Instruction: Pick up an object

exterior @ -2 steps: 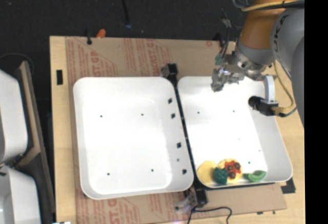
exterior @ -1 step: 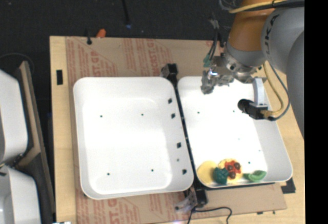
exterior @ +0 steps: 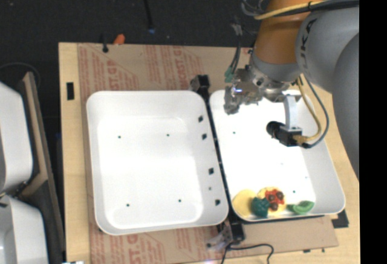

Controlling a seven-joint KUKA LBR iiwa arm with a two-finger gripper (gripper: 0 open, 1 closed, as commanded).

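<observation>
A small cluster of objects lies at the near edge of the right bin (exterior: pixel 302 160): a yellow piece (exterior: pixel 243 201), a teal piece (exterior: pixel 260 208), a red piece (exterior: pixel 275 196) and a green piece (exterior: pixel 302 206). My gripper (exterior: pixel 233 103) hangs over the far left corner of the right bin, well away from the cluster. Nothing shows between its fingers, and their spread is too small to make out.
The left bin (exterior: pixel 151 160) sits beside the right one, with a black divider strip (exterior: pixel 211 148) between them. A black cable fitting (exterior: pixel 283 133) hangs from the wrist over the right bin's middle. Cardboard (exterior: pixel 151 69) lies under both bins.
</observation>
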